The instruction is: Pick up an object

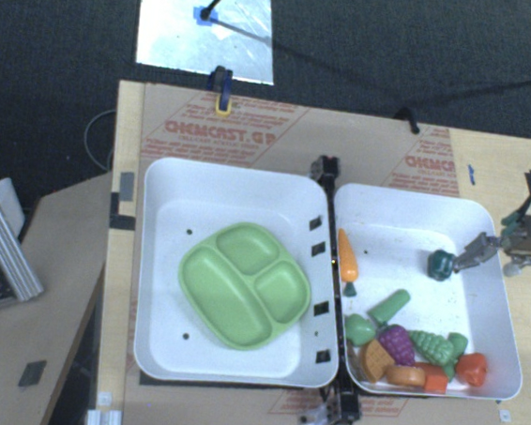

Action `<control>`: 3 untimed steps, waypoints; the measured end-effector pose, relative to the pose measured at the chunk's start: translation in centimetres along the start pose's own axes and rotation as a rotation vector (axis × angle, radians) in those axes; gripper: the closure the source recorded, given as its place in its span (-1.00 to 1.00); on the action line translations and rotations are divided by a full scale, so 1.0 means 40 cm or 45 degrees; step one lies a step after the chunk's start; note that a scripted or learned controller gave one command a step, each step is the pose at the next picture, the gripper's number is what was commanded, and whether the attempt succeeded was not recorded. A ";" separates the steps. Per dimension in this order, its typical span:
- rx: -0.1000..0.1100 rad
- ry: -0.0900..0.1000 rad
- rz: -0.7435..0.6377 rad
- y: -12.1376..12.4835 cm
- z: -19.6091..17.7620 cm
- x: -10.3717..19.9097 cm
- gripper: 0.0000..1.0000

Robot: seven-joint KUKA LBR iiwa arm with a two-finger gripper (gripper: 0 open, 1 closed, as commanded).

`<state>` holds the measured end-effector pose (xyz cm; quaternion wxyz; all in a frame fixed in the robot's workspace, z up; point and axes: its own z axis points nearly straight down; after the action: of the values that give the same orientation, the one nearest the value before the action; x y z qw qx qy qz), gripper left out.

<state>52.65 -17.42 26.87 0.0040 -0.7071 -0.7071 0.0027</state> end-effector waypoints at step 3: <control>-0.010 -0.001 -0.002 0.033 0.277 0.009 -1.00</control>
<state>53.88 -17.04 15.76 0.0009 -0.7064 -0.7078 0.0003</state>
